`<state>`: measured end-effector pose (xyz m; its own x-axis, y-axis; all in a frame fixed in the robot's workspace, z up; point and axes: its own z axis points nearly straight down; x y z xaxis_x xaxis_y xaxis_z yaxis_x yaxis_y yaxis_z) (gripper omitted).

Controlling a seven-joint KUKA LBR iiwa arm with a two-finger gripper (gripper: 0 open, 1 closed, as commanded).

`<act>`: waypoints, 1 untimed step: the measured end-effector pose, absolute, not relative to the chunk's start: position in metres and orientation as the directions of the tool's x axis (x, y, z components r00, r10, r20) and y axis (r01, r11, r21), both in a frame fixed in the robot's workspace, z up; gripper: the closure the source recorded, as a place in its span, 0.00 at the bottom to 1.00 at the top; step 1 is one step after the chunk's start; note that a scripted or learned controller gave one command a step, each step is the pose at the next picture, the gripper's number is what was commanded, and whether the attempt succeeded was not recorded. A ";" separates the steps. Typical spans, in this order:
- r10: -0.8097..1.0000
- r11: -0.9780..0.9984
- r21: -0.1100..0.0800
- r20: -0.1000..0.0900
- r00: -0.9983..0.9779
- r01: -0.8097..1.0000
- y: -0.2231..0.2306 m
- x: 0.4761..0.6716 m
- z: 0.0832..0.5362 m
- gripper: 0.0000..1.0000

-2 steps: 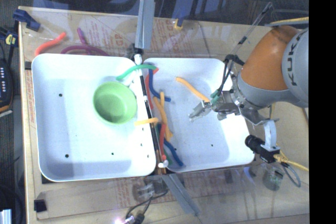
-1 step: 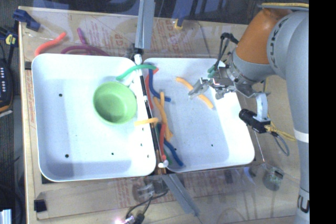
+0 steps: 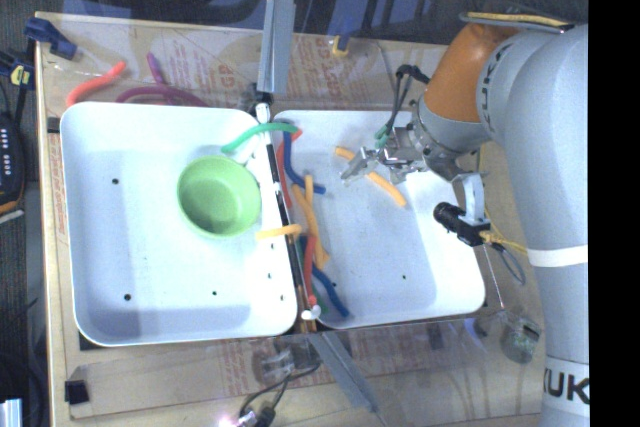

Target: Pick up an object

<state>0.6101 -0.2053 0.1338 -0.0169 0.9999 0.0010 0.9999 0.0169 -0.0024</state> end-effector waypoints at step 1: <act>0.991 0.134 -0.001 0.001 -0.134 0.991 -0.207 0.658 0.101 0.00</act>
<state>0.6579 -0.2075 0.1008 -0.1338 0.9910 0.0007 0.9910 0.1338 -0.0007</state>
